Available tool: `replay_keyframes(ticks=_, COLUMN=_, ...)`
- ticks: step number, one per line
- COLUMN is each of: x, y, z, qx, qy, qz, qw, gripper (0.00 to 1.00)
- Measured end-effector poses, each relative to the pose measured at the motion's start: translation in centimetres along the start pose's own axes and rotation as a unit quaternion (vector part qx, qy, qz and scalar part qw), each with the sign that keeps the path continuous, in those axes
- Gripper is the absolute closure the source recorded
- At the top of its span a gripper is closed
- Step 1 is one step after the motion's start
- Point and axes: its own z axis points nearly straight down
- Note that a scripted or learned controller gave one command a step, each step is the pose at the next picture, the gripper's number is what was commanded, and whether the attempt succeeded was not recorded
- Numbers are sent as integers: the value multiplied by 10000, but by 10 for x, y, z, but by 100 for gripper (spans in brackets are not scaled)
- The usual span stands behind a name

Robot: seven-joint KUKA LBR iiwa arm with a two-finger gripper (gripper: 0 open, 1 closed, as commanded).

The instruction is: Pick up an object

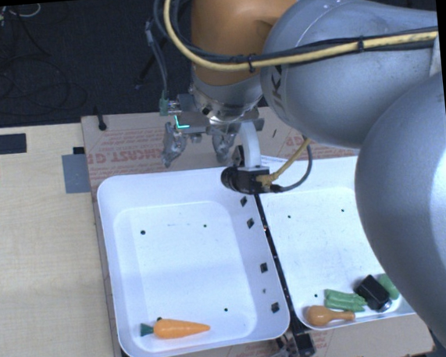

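Observation:
An orange toy carrot (178, 327) with a green top lies in the left bin (117, 223), near its front left corner. In the right bin (320, 204), at the front right, a green bean pod (344, 299), a black block (373, 293) and a small orange gourd-shaped toy (329, 315) sit close together. My gripper (198, 147) hangs above the far rim of the left bin, over the cardboard, far from all of them. Its two fingers (175, 148) stand apart and open, with nothing between them.
A black divider strip (264, 240) runs between the two bins. A black cable loop (243, 180) hangs from the wrist over the bins' shared far corner. The big grey arm covers the right bin's right side. The wooden bench top (36, 270) stretches to the left.

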Motion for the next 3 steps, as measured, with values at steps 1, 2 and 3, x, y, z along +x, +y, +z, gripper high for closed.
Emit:
replay_keyframes(ticks=1, x=-76, y=-10, z=11, qx=4, qy=-9, qz=61, qw=10000, gripper=0)
replay_keyframes(ticks=2, x=-73, y=-9, z=0, qx=1, qy=1, qz=31, qw=10000, gripper=100)
replay_keyframes(ticks=3, x=0, y=0, z=-137, qx=-91, qy=31, qz=-11, qw=10000, gripper=100)
